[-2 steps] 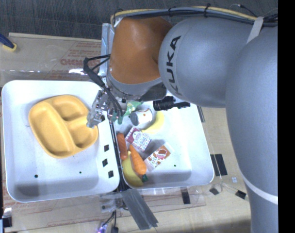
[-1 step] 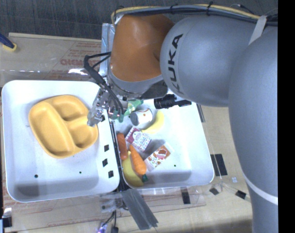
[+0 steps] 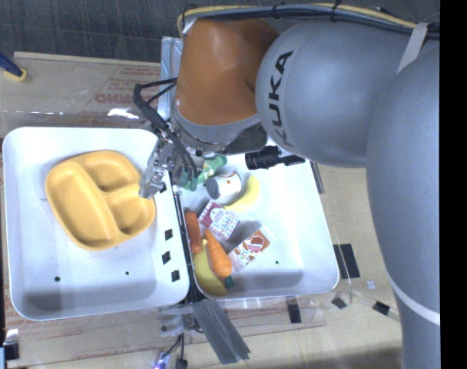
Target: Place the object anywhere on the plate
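A yellow divided plate lies in the left bin. My gripper hangs from the orange wrist over the plate's right rim, close to the divider between the two bins. I see no object in it from this angle. Just right of the gripper, a green piece and a small white and red item lie at the top of the right bin. Below them are a banana, two carrots, two printed packets and a yellow fruit.
The big grey arm covers the upper right of the view and the back of the right bin. A cardboard sheet lies under the bins. A grey tool rests at the bench's front edge.
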Action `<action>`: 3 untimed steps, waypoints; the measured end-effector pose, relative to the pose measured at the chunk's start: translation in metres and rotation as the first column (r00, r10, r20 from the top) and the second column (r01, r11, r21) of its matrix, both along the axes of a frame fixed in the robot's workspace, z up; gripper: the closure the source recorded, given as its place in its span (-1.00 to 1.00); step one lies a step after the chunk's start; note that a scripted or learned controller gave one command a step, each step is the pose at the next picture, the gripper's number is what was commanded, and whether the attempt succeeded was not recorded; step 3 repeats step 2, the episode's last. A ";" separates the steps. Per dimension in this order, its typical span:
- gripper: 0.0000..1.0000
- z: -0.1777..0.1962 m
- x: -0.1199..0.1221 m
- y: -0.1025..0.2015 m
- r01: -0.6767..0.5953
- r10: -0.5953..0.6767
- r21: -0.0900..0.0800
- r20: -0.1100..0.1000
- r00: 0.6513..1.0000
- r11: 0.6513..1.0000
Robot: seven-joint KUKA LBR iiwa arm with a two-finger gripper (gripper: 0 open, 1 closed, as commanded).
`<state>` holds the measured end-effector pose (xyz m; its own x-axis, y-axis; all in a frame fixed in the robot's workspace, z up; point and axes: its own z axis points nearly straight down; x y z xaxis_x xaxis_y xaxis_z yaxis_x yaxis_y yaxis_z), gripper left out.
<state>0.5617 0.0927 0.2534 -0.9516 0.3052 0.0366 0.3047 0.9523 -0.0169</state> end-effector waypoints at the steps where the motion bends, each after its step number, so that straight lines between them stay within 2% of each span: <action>1: 1.00 -0.031 -0.056 -0.015 0.273 -0.273 0.001 0.032 0.962 0.962; 2: 1.00 -0.065 -0.085 -0.029 0.568 -0.568 -0.001 0.034 0.823 0.823; 3: 1.00 -0.065 -0.085 -0.029 0.568 -0.568 -0.001 0.034 0.823 0.823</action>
